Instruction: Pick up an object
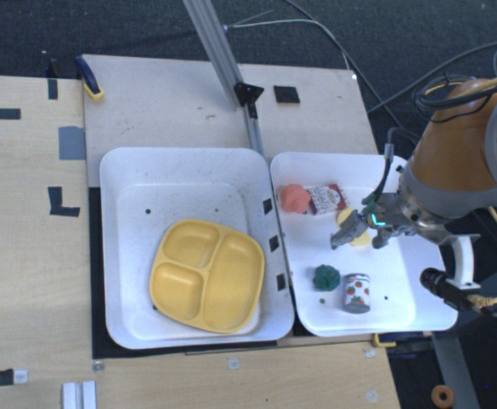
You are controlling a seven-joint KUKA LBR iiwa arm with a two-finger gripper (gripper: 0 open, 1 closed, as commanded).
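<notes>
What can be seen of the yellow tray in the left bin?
The yellow tray is a rounded-square plate, plastic by its look, split by raised ridges into compartments: one along the top left, one at the lower left, and a larger one on the right. It lies flat and face up, turned slightly off square, on the floor of the left bin, towards that bin's near right corner. Nothing lies in its compartments. The gripper is over the other bin, well apart from it.
</notes>
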